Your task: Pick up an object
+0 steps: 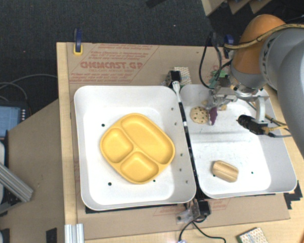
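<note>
Just beside gripper [212, 116]: cookie [198, 115], near bin rim [184, 119].

Grey KUKA arm with orange band [273, 39] cut off at right edge. Its two-finger gripper [213, 116] too small/dark to read finger gap. Small patterned card [251, 235] clipped by bottom edge.

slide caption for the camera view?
Gripper down by a cookie in the right bin; yellow tray in the left bin.
</note>
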